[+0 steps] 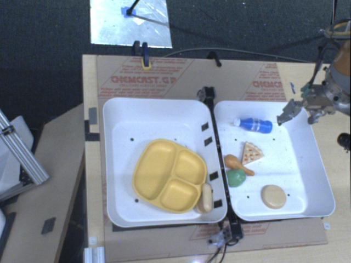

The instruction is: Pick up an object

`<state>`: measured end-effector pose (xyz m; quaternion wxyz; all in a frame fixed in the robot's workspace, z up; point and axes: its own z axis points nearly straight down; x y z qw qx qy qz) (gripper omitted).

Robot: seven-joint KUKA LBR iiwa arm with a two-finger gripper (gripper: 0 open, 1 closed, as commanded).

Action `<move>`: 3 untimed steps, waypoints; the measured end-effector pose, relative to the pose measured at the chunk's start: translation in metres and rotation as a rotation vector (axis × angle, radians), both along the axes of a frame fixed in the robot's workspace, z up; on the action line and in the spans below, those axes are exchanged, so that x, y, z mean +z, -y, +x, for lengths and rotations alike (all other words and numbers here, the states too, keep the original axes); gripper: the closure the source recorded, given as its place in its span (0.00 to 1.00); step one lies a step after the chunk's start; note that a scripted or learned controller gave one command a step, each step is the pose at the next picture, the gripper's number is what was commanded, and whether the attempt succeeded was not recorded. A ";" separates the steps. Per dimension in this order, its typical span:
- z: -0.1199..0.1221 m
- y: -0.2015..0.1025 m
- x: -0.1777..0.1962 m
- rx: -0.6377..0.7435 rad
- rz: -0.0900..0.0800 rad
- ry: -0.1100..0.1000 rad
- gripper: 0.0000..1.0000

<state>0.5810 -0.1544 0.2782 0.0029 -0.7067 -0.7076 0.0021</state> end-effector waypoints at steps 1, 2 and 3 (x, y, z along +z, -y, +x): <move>0.002 0.000 0.005 0.002 -0.002 0.009 0.00; -0.007 0.003 -0.042 0.000 -0.001 0.005 0.00; -0.016 0.007 -0.091 0.000 0.000 0.005 0.00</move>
